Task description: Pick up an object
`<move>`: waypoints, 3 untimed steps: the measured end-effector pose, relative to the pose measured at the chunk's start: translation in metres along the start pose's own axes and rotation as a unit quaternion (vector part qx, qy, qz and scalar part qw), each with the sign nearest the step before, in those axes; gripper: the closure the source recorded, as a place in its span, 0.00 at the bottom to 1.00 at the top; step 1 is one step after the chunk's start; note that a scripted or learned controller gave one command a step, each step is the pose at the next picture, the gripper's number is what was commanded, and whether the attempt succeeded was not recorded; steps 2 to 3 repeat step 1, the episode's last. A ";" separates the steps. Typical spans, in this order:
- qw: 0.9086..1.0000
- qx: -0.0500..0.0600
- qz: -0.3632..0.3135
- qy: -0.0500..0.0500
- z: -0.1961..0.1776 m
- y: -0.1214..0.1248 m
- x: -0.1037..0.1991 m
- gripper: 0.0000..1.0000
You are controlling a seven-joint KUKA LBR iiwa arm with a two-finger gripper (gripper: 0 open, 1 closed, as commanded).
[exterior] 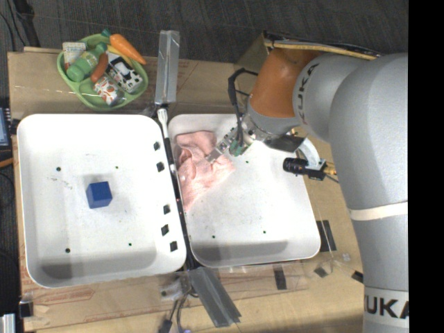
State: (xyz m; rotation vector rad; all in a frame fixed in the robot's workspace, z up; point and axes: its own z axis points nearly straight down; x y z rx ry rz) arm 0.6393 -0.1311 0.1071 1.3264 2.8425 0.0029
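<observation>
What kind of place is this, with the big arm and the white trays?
Most likely a robotics lab test bench. A KUKA arm reaches over two white bins on a board; one holds a blue cube, the other a pink cloth. A green bowl of toy food sits nearby.

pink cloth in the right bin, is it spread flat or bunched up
Bunched up. The pink cloth lies in crumpled folds against the right bin's left wall, with the hand at its upper right edge.

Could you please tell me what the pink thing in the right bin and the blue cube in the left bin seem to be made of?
Pink thing: most likely soft cloth, matte, since it lies crumpled in loose folds. Blue cube: rigid, with sharp edges and flat, evenly coloured faces; probably plastic, painted wood or foam, which the view cannot settle.
</observation>
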 end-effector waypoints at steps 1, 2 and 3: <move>1.000 0.003 0.010 0.001 -0.086 0.030 0.031 1.00; 1.000 0.003 0.010 0.001 -0.086 0.030 0.031 1.00; 1.000 0.003 0.010 0.001 -0.086 0.030 0.031 1.00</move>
